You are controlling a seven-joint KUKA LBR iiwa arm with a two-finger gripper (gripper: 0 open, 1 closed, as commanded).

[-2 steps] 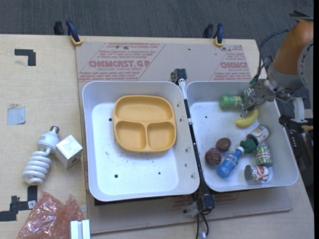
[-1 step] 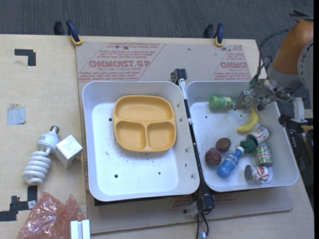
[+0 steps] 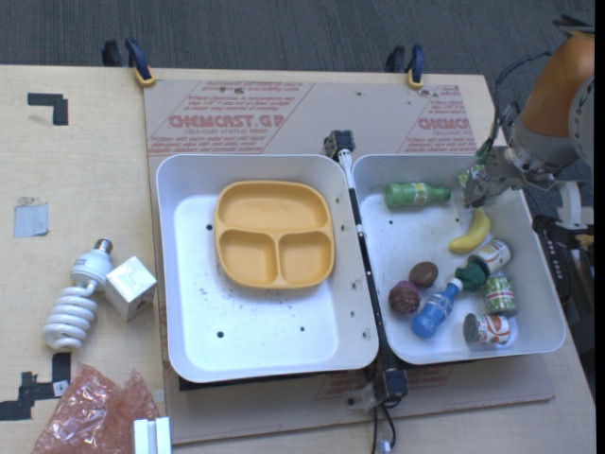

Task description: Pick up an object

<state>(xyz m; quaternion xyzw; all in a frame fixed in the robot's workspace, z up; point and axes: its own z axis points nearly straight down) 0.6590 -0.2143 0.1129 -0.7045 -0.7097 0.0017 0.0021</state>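
Yellow banana (image 3: 471,232) lies in the right bin (image 3: 544,253), near the table's far right corner, just under and toward the near side of the pincer (image 3: 480,183). Its long axis runs slantwise. Whether the pincer is clenched, I cannot tell. A green bottle (image 3: 416,195) lies beside; cans (image 3: 492,296) crowd the banana's near end.

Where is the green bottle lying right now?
The green bottle lies on its side near the far edge of the right bin, its cap pointing toward the gripper, with the banana just beyond and nearer the camera.
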